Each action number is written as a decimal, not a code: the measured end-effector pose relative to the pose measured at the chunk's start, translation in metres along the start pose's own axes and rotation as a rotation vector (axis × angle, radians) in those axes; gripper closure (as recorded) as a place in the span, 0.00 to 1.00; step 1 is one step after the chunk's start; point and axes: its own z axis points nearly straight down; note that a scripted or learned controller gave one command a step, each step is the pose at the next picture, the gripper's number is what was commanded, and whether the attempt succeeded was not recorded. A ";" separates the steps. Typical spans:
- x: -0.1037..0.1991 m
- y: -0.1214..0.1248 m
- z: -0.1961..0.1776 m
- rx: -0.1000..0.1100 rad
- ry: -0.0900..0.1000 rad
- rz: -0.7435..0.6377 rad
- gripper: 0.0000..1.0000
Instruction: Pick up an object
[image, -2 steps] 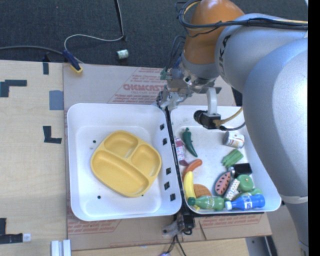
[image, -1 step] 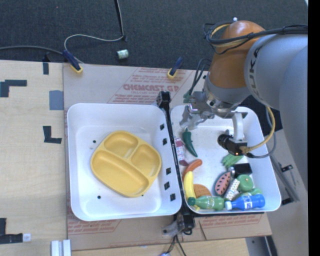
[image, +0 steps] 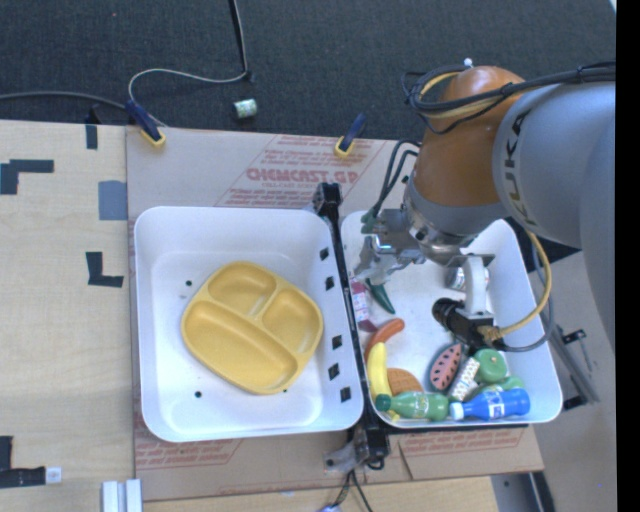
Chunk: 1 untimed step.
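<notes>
The pincer (image: 380, 262), grip state unclear, hangs above a green chili (image: 384, 294); it may slip against the bin wall (image: 347, 290).

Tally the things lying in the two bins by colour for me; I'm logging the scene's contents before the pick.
Yellow: 2, the divided plate and the banana
Green: 3, the bottle, the pepper and the round piece
Blue: 1, the bottle
Orange: 2, the carrot and the bun
Red: 1, the watermelon slice
Total: 9 that I can tell apart.
</notes>
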 end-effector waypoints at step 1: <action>-0.089 0.005 0.003 -0.001 -0.002 0.003 1.00</action>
